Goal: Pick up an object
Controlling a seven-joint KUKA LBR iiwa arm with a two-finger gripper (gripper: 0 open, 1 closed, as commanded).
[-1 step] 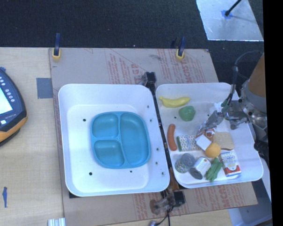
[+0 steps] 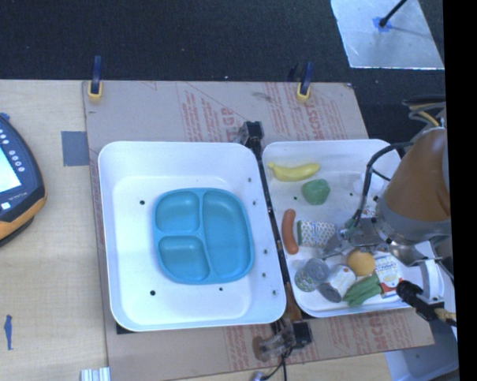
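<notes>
We take the right bin (image 2: 281, 223) as our landmark. Inside it, along its far edge, we see a yellow banana (image 2: 294, 171), with a green ball (image 2: 316, 192) just nearer than that. By its left wall lies a red sausage (image 2: 289, 231), a patterned can (image 2: 318, 234) just beside it. Toward the near edge sit a grey round lid (image 2: 311, 274), a green pepper (image 2: 361, 290) and an orange fruit (image 2: 361, 262), crowded together and touching in places. Left of the right bin stands the left bin (image 2: 114, 231), holding a blue divided plate (image 2: 202, 235). Both bins rest on a cardboard-covered surface (image 2: 179, 101).

The arm (image 2: 416, 186) comes over the right bin's right side. Its tool (image 2: 357, 237) hangs low among the clutter, just beyond the orange fruit and right of the patterned can. The fingers blur into the metallic bits there, so we cannot tell whether the tool is wide or narrow, and we see nothing clearly caught in it.

Progress, as we judge it: the approach is made, the tool is down at object level, probably aimed at the orange fruit or the can. No object is lifted; everything lies on the bin floor. Closing on a thing and raising it are left.
</notes>
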